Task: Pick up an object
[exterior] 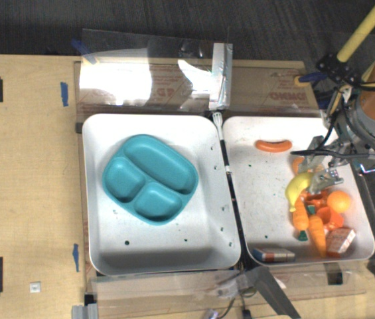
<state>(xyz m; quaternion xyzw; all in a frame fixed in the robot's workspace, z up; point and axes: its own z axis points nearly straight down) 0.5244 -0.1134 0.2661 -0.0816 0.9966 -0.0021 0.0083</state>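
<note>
While arm reaches from right, gripper (324, 173) sits low over toy food pile (320, 218) at right side of right bin (253, 211); cannot tell its state. Banana (296, 189) just beside gripper. Sausage (273, 145) lies apart, near bin's top. Teal tray (150, 178) in left bin (101, 244).

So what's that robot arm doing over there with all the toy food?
The robot arm reaches in from the right, and its claw is down among a pile of toy food in the right bin, near a yellow banana. Whether it has grabbed anything can't be told. A teal divided plate sits in the left bin.
</note>
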